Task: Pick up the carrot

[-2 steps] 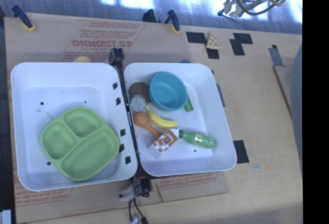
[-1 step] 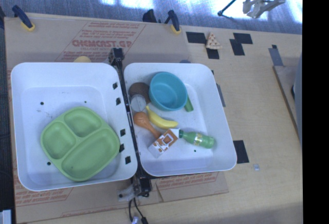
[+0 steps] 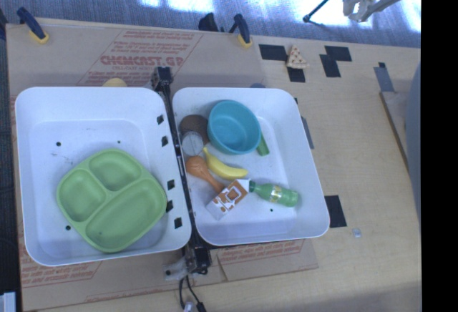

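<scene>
The carrot (image 3: 204, 172) is a small orange toy with a rounded, bulbous head at its upper-left end and a paler, narrower neck tapering toward its lower-right end. It lies flat on the floor of the right-hand white bin (image 3: 304, 182), close to that bin's left wall, at about nine o'clock from the bin's centre. Its long axis runs from ten o'clock to four o'clock. A yellow banana (image 3: 223, 166) lies just beside it at two o'clock, seemingly touching its neck. A small orange-and-white carton (image 3: 229, 198) sits at its five o'clock end, and a grey-brown round object (image 3: 192, 133) lies just beyond its head at twelve o'clock.
</scene>
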